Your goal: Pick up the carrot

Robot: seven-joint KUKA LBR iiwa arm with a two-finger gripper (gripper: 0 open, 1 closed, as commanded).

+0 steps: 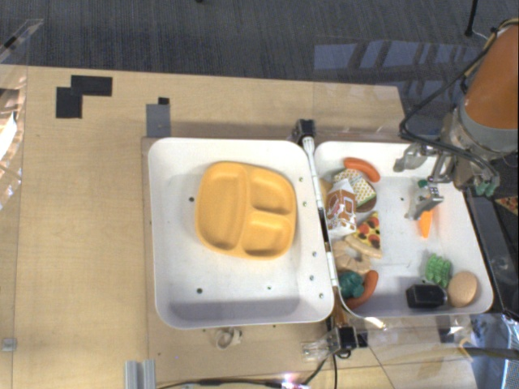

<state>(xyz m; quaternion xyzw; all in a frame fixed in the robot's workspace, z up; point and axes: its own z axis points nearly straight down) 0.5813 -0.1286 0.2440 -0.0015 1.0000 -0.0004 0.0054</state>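
Right bin [478, 254]: carrot [424, 221] just below claw [429, 191].

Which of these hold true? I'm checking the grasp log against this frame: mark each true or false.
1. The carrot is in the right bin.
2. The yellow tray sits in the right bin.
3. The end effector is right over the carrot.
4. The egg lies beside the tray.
1. True: the carrot lies in the right bin.
2. False: the yellow tray sits in the left bin.
3. True: the end effector is at the carrot's upper end.
4. False: the egg lies in the right bin's near corner.
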